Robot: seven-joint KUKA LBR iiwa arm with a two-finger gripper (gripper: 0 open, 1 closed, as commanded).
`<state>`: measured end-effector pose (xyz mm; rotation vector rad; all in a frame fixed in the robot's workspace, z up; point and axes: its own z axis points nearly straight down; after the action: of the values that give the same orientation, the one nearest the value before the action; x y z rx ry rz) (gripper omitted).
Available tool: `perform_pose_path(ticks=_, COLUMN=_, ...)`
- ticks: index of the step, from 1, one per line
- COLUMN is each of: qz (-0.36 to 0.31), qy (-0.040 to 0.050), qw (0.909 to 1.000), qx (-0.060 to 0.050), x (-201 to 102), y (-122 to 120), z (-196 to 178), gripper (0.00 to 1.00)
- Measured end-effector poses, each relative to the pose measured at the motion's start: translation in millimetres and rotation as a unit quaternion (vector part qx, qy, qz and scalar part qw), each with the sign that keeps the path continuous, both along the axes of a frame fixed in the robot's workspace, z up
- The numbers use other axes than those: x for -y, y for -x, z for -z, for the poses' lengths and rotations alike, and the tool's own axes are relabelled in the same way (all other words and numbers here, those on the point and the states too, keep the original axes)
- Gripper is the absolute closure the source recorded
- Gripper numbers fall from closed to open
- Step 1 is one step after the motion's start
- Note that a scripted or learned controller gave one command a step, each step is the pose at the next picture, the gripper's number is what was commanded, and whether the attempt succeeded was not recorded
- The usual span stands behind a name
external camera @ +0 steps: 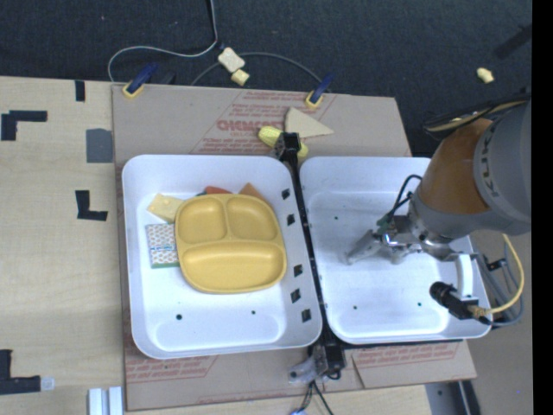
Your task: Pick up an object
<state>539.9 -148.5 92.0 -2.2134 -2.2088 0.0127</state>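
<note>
A yellow divided plate (pixel 231 242) lies in the left bin (pixel 155 318), covering most of the other items there. A pale yellow piece (pixel 163 205), a small patterned card (pixel 161 244) and an orange-red piece (pixel 226 190) poke out from under its edges. My gripper (pixel 365 249) reaches into the middle of the right bin (pixel 380 318), its fingers low over the bin floor and pointing left. Nothing shows between them.
A black clip divider (pixel 298 232) runs between the two bins. A yellow clamp (pixel 281 137) and a tan wedge (pixel 307 124) sit on the cardboard behind the bins. Cables trail across the dark floor at the back.
</note>
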Motion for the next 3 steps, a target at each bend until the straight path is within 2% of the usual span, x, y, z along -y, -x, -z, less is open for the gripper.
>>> perform_pose_path(ticks=1, qz=0.000, qy=0.0041, qw=0.9999, qx=0.010, x=59.9, y=-41.0, z=-30.8, gripper=0.00)
perform_pose_path(ticks=2, qz=-0.005, qy=0.0023, qw=0.9999, qx=0.011, x=20.2, y=-132.4, z=5.6, gripper=0.00)
perform_pose_path(ticks=3, qz=-0.004, qy=0.0036, qw=0.9999, qx=0.009, x=-49.5, y=-108.9, z=6.0, gripper=0.00)
